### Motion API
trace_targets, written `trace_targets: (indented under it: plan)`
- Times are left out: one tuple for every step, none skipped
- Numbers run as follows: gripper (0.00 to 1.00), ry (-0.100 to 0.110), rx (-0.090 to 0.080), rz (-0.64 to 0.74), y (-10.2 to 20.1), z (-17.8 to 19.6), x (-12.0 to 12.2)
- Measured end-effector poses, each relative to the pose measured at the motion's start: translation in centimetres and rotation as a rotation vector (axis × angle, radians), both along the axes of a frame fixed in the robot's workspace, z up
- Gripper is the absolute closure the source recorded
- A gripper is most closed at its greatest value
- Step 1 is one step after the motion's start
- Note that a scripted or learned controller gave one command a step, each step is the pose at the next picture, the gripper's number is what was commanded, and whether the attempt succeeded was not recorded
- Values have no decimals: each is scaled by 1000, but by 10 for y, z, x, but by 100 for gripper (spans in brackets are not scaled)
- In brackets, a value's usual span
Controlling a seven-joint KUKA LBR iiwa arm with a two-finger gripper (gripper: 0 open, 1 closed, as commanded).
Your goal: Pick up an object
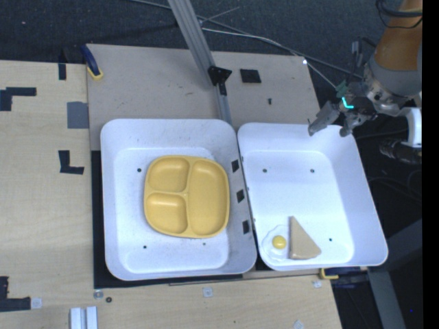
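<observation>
A yellow divided plate [186,196] lies in the left bin [123,142]. In the right bin [343,177], near its front edge, a tan wedge [300,240] lies beside a small white piece with a yellow round centre [278,242]. My gripper [331,123] hangs over the back right corner of the right bin, far from these objects. Its two dark fingers are spread apart with nothing between them.
A slanted metal pole [195,36] crosses the bench behind the bins, with cables trailing to the right. Black tape marks dot the wooden bench on the left. A blue and yellow item [92,64] lies at the back left.
</observation>
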State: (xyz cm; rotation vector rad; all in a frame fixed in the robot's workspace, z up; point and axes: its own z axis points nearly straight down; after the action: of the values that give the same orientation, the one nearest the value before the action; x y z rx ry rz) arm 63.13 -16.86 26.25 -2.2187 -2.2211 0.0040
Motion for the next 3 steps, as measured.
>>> trace_targets:
  plan:
    - [0,-2,0,0,0,1,1]
    - [0,4,0,1,4,-64,-1]
    - [0,4,0,0,-1,-126,3]
